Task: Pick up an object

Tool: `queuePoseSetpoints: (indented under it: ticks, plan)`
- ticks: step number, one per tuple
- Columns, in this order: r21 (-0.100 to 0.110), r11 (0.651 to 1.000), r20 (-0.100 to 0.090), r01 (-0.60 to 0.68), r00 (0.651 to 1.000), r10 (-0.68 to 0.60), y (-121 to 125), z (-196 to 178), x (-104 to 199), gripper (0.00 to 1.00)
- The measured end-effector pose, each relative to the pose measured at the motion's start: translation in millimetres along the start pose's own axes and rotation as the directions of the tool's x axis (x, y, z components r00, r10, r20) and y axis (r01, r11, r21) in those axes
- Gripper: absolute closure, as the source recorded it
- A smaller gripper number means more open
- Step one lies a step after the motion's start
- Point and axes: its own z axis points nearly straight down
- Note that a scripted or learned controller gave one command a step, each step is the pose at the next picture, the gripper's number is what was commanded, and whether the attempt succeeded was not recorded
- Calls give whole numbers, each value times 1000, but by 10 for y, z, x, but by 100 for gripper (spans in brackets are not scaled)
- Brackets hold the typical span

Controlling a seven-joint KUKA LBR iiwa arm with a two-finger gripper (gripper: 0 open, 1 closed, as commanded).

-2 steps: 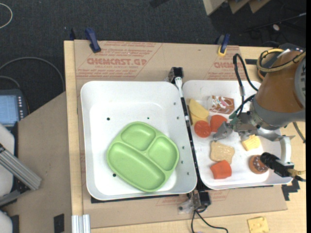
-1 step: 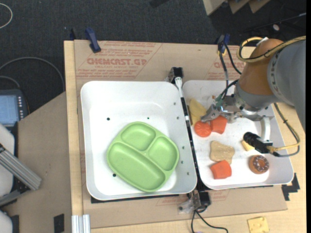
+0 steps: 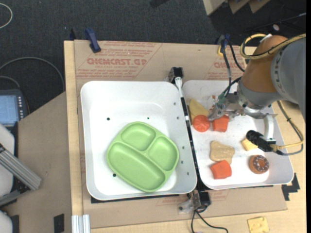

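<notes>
Orange block (image 3: pixel 221 124) under tool (image 3: pixel 219 113) | grip cannot tell | tomato (image 3: pixel 201 124) touching, cheese wedge (image 3: pixel 196 107) near

we see our grey arm (image 3: pixel 291 67) reaching in from the right, its orange band (image 3: pixel 260 67) just above the wrist. our gripper (image 3: pixel 219 113) hangs low near the right bin's far left corner, pointing down, fingers too blurred to judge.
</notes>
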Motion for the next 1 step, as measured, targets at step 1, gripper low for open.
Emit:
queuePoseSetpoints:
  ticks: [1]
  plan:
    - [2, 1000, -4, 6, 1000, -6, -355, -937, 640, 100]
